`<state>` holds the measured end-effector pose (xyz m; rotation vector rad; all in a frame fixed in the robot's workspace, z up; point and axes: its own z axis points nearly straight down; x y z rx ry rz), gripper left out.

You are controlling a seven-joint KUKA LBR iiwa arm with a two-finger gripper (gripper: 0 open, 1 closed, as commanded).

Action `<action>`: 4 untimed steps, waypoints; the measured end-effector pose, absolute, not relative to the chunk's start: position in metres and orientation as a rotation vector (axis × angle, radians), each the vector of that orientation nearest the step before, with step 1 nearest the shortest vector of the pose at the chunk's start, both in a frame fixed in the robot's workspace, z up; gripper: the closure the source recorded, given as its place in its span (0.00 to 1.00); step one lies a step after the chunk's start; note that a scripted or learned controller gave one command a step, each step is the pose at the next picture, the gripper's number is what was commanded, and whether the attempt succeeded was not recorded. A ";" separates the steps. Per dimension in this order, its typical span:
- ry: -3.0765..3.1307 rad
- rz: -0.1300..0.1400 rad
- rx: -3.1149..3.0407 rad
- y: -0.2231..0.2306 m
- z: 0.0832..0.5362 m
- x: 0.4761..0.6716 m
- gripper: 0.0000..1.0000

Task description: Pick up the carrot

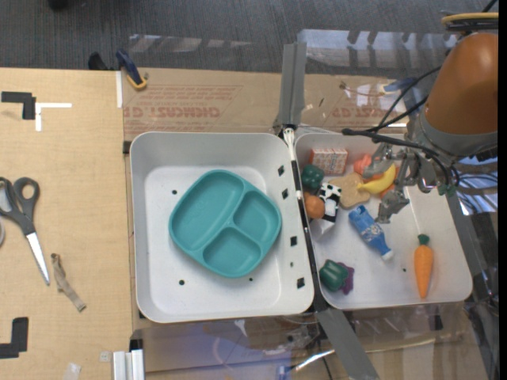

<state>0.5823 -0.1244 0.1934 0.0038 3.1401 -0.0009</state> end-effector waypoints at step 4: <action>3.106 0.001 0.459 -0.217 0.105 0.479 1.00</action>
